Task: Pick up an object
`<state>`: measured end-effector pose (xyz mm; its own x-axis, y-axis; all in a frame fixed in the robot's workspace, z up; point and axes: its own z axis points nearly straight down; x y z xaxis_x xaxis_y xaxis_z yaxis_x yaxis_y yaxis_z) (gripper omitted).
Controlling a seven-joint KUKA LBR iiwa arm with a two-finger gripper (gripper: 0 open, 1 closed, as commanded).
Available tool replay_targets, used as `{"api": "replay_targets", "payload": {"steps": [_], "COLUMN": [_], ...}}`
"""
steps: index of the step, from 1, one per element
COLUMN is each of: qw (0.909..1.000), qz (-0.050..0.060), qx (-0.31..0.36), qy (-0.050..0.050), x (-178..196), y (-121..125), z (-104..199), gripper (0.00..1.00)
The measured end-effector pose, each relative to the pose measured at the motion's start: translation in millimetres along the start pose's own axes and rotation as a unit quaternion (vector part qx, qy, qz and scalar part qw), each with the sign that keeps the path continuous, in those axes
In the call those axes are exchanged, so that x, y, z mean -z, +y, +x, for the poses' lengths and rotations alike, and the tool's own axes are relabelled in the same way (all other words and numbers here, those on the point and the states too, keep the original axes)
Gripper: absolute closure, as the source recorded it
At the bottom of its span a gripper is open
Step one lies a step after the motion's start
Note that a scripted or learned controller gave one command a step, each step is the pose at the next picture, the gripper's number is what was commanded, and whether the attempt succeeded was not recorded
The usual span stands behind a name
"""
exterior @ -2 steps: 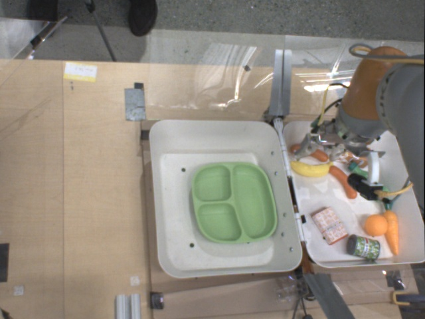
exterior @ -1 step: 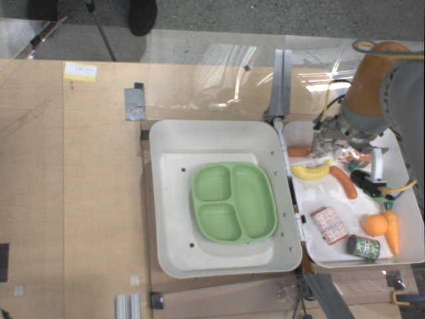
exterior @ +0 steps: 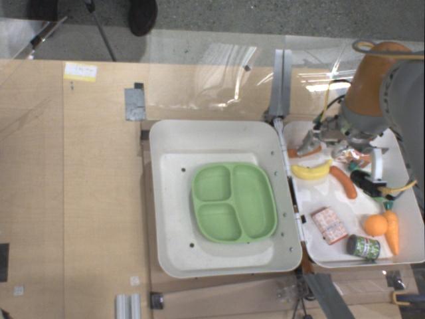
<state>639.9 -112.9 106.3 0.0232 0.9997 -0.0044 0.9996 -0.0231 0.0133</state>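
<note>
At the far left corner of the shallow white right-hand bin (exterior: pixel 311 203), the two-finger gripper (exterior: pixel 309 145) hangs low over the bin floor, the grey arm with its orange band (exterior: pixel 372 85) rising behind it. Whether the jaws are released or clenched I cannot tell from this slant, and nothing can be seen between them, so I judge that no object is held yet.

Just beside the gripper, toward the camera, lies a curved yellow plastic banana (exterior: pixel 312 171). To its right, a slim red sausage-shaped toy (exterior: pixel 344 182) lies at an angle. A small crumpled red-and-white item (exterior: pixel 350 155) sits near the wrist, too blurred to name. Further out toward the near edge are a small red-and-white patterned box (exterior: pixel 329 224), a round orange ball (exterior: pixel 375 225) touching an orange carrot (exterior: pixel 393 232), and a short green-and-black can (exterior: pixel 364 247).

The shallow white left-hand bin (exterior: pixel 172 178) holds a green three-compartment plastic plate (exterior: pixel 234 202), well apart from the gripper.

The step in hand looks like the approach to a grasp, with the banana the likeliest target. The next move calls for centring over the banana's middle, straddling its narrow width, descending to the bin floor and closing before any lift.
</note>
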Motion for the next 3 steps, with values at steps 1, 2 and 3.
{"api": "replay_targets", "payload": {"steps": [1,2,3], "qw": [0.9993,0.9993,0.9992], "qz": [0.005,0.001,0.003], "qx": [0.036,0.036,-0.039], "qy": [0.002,0.001,0.002], "x": [-14.1,-1.2,86.8], "y": [-57.4,-55.0,-29.1], "z": [-29.4,-29.8,40.8], "gripper": [0.0,1.0,1.0]}}
